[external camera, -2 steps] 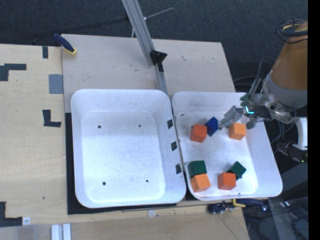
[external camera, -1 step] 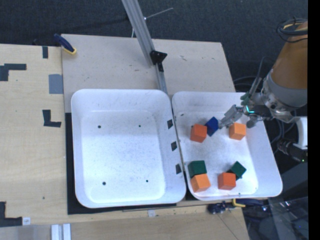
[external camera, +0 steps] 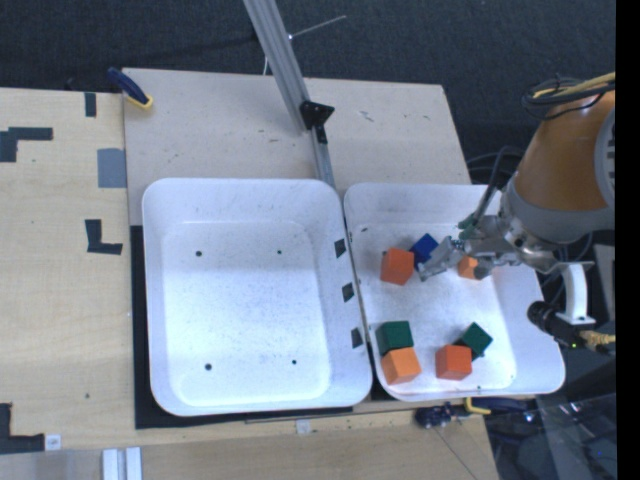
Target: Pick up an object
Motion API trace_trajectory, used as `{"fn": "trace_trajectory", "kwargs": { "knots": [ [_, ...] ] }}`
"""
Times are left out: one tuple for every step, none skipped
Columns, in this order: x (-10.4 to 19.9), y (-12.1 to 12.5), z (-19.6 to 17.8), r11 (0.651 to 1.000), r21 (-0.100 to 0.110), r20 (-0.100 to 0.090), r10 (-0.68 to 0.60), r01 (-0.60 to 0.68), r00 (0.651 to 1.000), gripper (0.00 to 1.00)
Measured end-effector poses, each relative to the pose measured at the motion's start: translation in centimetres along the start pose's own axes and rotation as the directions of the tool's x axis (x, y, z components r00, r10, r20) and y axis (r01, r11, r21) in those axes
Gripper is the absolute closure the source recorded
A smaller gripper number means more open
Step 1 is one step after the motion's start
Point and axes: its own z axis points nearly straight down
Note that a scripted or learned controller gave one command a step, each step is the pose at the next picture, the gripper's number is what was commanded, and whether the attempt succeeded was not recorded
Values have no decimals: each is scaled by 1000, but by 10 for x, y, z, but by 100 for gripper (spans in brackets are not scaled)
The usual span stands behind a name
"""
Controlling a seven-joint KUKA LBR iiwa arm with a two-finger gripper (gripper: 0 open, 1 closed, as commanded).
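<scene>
While nothing has yet been lifted, the arm (external camera: 565,173) reaches in from the right and hangs low over the right-hand white bin (external camera: 530,368), so the pick looks to be at its approach or grasp stage, with the lift still to come. That bin holds several small blocks. An orange cube (external camera: 397,266) and a blue block (external camera: 425,248) lie near the bin's upper middle, close together. Just to their right, the pincer (external camera: 452,258) sits low, beside the blue block, and a small orange block (external camera: 468,267) shows right at its tip. Whether that block is clamped or merely lies beneath is unclear, and I cannot tell if the pincer is apart or together.

Along the bin's near side lie a dark green cube (external camera: 395,335) touching an orange cube (external camera: 401,365) below it, then a red-orange cube (external camera: 453,361) with a second dark green block (external camera: 476,339) just beside it. All look untouched. The left-hand white bin (external camera: 245,193) sits alongside on the pale wooden worktop (external camera: 60,298).

The arm's broad orange band faces the camera, with the grey wrist angled down and leftward toward the blocks.
</scene>
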Motion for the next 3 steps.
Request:
{"fn": "trace_trajectory", "kwargs": {
  "knots": [
    [-9, 3, 54, 1000, -1, 1, 0, 0, 1000, 0],
    [-13, 7, 100, 1000, -1, 0, 0, 0, 1000, 0],
    [-12, 8, 87, 1000, -5, 0, -2, 2, 1000, 100]
  ]
}}
